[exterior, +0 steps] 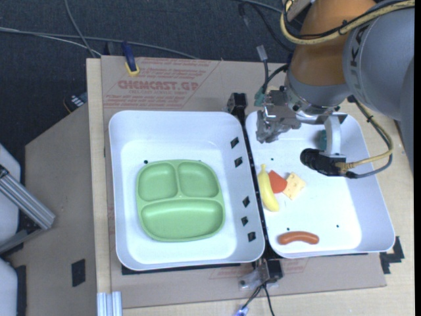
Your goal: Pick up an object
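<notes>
Since the gripper (268,131) hangs over the top-left part of the bin on the view's right (358,219), w/ bare white floor under it, no obj is in its grasp. Whether it's open or closed can't be told from this angle.

Nearest obj is the banana (268,191), straight toward the view's bottom from the gripper, near but clearly apart. Its long axis runs approx top-to-bottom in the view, slightly curved, just beside the bin's left wall. So the coming move, as I judge it, is a short travel toward the view's bottom, then a descent, closing across the banana's short width, i.e. side to side in view.

Snag: a red piece (278,182) touches the banana's far flank, and a pale-yellow block (295,186) sits against the red one. Room there is tight, and the wall crowds the other side.

The sausage (298,238) lies alone near the bin's bottom edge, long axis left-right, well apart from the cluster w/ free floor round it. It's farther, but prob. the easier grab.

Floor is flat, smooth, white. The other bin (125,176) holds a green divided plate (179,199), not in the way.
</notes>
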`<state>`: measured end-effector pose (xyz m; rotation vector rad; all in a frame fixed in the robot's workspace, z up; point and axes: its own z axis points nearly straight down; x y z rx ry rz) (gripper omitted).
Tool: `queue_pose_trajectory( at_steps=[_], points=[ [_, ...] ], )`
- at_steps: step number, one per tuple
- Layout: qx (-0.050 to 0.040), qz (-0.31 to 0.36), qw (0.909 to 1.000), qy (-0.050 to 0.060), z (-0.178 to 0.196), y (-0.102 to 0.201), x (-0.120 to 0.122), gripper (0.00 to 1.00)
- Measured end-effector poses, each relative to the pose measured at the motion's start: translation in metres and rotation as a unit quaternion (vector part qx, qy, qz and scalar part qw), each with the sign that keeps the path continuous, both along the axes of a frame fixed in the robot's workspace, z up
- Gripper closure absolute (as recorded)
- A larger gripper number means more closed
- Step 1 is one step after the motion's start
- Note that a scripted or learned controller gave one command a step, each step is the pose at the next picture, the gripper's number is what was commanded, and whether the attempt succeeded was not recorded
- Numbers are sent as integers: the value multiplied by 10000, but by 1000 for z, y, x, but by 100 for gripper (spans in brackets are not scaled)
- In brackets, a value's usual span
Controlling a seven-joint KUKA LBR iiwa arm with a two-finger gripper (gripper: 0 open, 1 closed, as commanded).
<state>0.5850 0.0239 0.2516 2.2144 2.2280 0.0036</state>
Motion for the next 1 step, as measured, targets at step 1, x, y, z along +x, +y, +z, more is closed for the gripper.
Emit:
queue_pose_trajectory(
  at_steps=[1],
  points=[
    [1, -3, 10000, 4, -8, 46, 11, 100]
  ],
)
